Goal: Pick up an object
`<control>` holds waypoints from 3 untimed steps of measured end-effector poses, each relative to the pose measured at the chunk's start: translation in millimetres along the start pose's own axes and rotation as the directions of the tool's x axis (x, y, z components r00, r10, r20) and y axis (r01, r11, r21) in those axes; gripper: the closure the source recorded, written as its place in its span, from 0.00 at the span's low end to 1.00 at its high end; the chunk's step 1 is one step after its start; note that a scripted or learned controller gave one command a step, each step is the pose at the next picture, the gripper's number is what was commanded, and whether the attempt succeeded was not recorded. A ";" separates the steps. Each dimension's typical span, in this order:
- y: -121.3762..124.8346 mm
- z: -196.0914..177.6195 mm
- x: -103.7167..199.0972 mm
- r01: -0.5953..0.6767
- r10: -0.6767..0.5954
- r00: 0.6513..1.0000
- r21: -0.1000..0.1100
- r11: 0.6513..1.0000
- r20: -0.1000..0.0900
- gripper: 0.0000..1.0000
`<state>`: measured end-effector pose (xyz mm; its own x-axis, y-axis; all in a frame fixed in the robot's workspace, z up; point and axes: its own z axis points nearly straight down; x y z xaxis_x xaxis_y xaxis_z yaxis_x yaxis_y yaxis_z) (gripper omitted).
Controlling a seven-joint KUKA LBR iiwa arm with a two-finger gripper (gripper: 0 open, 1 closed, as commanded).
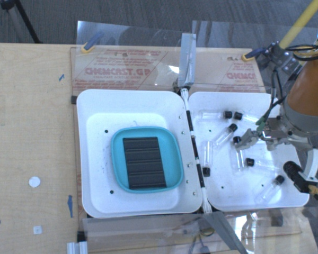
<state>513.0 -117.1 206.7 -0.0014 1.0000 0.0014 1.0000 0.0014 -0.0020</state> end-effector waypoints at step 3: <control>18.6 107.4 -49.7 0.083 -0.083 0.997 -0.001 0.997 0.001 0.00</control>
